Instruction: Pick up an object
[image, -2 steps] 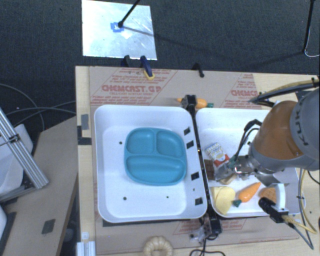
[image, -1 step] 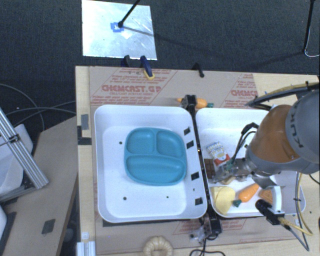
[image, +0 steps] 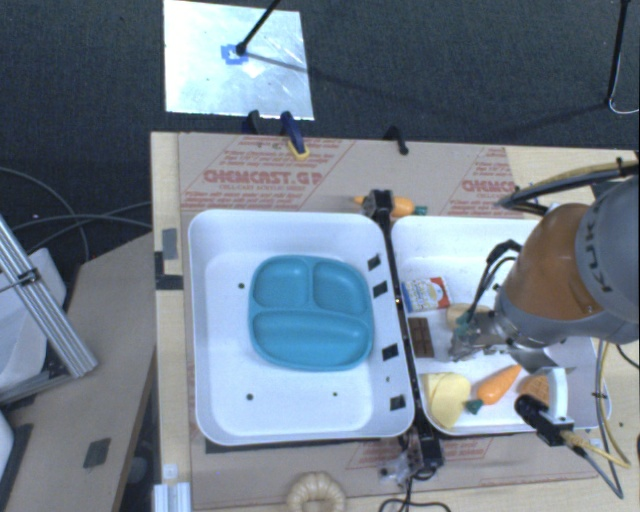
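Grey gripper is hovering over the right white bin beside an orange plastic carrot; finger state indeterminable.

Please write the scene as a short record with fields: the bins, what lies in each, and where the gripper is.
left bin: shallow white bin holding a blue plastic plate with three compartments
right bin: shallow white bin holding a yellow rounded toy, an orange toy carrot, a small red and white packet and a dark brown bar
gripper: gripper low over the right bin, above the carrot
fingers: too unclear to judge
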